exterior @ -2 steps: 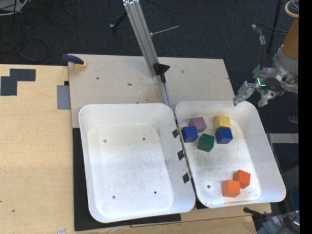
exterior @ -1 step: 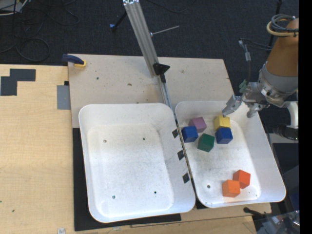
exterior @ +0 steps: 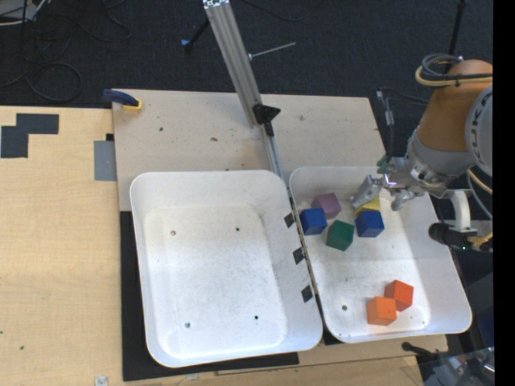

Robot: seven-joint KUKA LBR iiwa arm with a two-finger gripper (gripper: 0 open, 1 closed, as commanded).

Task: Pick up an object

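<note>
The right bin [exterior: 451,296] holds several small blocks. Near its back lie a purple block [exterior: 327,205], a blue block [exterior: 313,220], a green block [exterior: 339,235] and a second blue block [exterior: 369,223]. A yellow block [exterior: 371,206] peeks out just behind that second blue one. Two orange blocks [exterior: 400,293] [exterior: 381,310] sit close together at the front. My gripper [exterior: 380,197] hangs over the bin's back right part, right above the yellow block, open, with its fingers spread and nothing held between them.
The left bin [exterior: 209,264] stands beside the right one, with black clips [exterior: 298,255] along the shared rim. A slanted aluminium bar [exterior: 237,55] rises behind the bins. A blue-and-yellow clamp [exterior: 122,100] lies at the board's back left corner.
</note>
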